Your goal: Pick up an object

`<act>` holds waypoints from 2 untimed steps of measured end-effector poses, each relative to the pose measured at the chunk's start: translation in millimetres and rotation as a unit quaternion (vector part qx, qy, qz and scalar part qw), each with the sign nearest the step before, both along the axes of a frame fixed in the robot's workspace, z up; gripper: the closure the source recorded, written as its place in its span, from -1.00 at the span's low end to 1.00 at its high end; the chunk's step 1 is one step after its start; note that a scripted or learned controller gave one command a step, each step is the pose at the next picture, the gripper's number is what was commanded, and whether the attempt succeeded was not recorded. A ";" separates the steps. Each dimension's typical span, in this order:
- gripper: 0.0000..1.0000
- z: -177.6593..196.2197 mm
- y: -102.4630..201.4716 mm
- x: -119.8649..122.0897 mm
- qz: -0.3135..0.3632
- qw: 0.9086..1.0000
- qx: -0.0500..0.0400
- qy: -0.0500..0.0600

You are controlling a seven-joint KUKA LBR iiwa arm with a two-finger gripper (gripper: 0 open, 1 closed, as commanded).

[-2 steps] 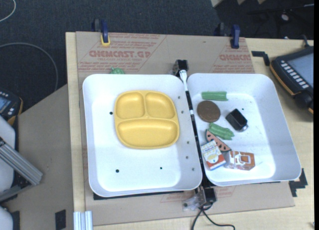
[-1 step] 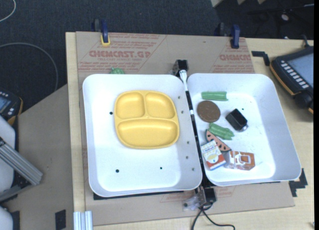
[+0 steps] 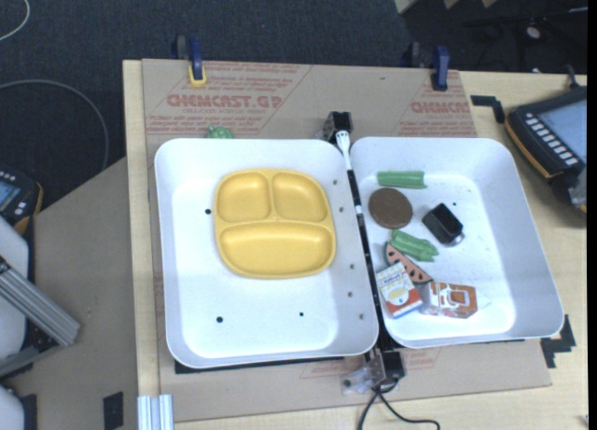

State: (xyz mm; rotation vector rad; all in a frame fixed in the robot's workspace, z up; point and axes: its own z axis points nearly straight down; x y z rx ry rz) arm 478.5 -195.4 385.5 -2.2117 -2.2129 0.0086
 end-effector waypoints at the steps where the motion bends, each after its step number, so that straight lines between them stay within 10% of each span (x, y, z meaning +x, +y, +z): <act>1: 1.00 110.7 6.8 1.4 0.001 1.000 -0.005 -0.013; 2: 1.00 151.4 -29.3 1.2 -0.001 1.000 -0.005 -0.009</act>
